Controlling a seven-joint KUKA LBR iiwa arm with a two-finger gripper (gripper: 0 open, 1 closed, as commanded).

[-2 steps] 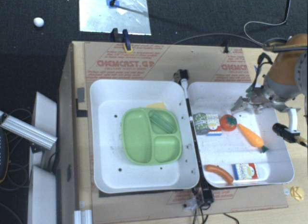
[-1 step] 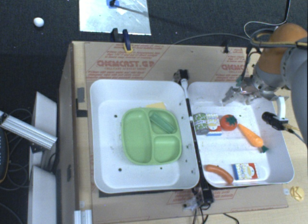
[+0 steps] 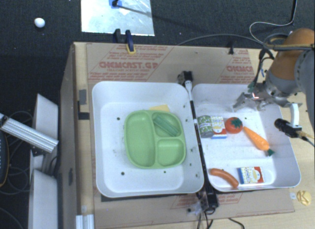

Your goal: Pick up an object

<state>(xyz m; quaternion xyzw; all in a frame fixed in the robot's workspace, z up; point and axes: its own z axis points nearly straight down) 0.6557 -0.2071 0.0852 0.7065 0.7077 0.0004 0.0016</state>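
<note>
the arm is reaching in from three o'clock, and the gripper is hovering over the right bin near its one o'clock corner — the fingers are looking spread apart, released, with nothing between them. below it, toward six o'clock, the candidates are lying in a loose row: a small can touching a tomato, then a carrot just beside at four o'clock. near the bin's front wall a sausage and a little carton are sitting close together. the left bin is carrying a green divided tray with a green piece in it. judging from here, the carrot is the cleanest pick — the fingers should be straddling its narrow width, crosswise to its length, coming straight down and staying clear of the tomato.
</note>
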